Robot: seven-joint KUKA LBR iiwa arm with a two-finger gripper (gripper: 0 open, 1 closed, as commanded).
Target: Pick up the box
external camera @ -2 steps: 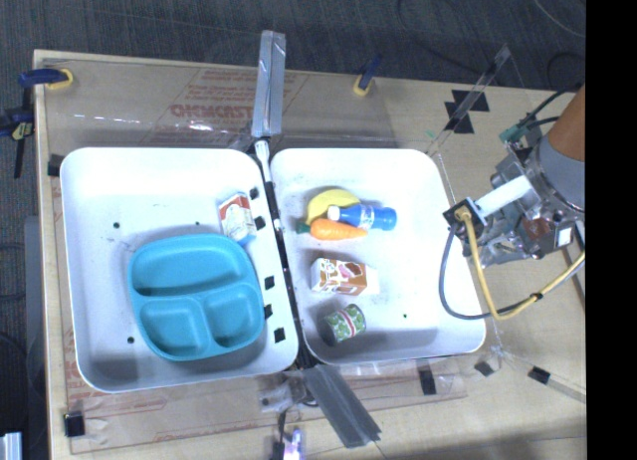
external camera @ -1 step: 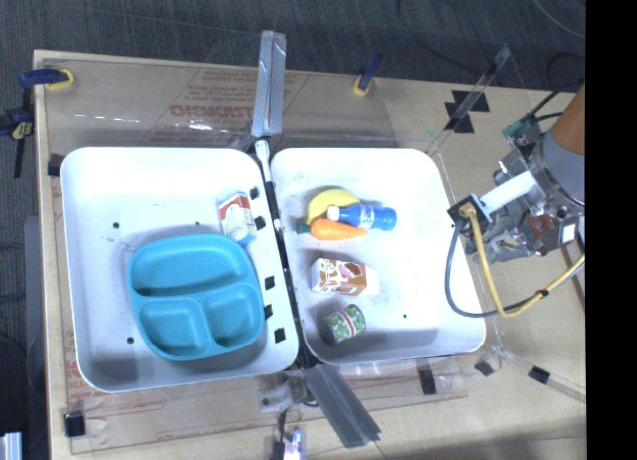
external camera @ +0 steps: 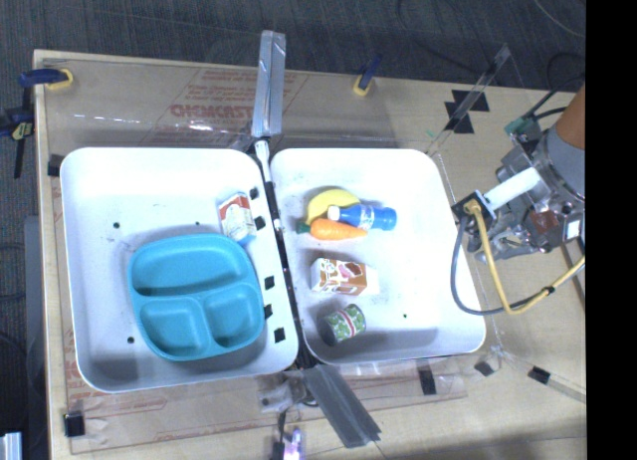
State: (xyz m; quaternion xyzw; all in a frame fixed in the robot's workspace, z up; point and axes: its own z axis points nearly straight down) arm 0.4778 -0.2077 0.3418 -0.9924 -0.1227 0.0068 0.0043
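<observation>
Cardboard box [external camera: 339, 276], rectangular, flat in white plastic bin [external camera: 428, 249].

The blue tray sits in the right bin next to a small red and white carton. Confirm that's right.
Not quite: the blue tray sits in the left bin, not the right one. The camera view shows it there, with the small red and white carton next to it at its upper right corner, close to the divider between the bins.

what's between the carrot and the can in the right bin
A small brown and white box lies between the carrot and the can, seen in the camera view.
</observation>
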